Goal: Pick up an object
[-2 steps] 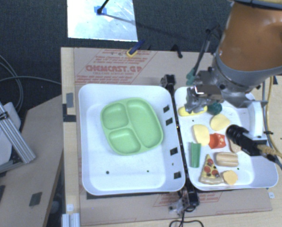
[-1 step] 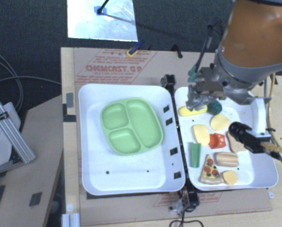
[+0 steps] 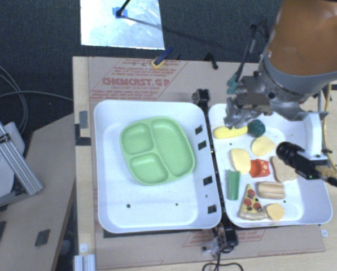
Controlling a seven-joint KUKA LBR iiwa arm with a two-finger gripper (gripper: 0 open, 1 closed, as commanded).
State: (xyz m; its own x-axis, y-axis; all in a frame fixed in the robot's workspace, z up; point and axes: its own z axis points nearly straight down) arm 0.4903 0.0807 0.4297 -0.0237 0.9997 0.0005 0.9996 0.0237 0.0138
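Note:
My gripper (image 3: 237, 116) hangs over the far left corner of the right bin (image 3: 318, 206), just above a yellow banana (image 3: 230, 132) and beside a dark green lump (image 3: 257, 128). Several toy foods lie in this bin: a pale yellow oval (image 3: 262, 145), a cream-yellow piece (image 3: 240, 160), a red piece (image 3: 260, 167), a bread slice (image 3: 283, 169), a green stick (image 3: 233, 184), a hot dog (image 3: 271, 190), a pizza slice (image 3: 249, 202) and a small yellow round (image 3: 275, 211). I see nothing held in the gripper.
The left bin (image 3: 114, 205) holds a green divided plate (image 3: 157, 150). A black cylinder (image 3: 295, 156) on a white bracket hangs from the arm over the right bin's right side. The orange arm body (image 3: 309, 27) covers the bin's far right corner.

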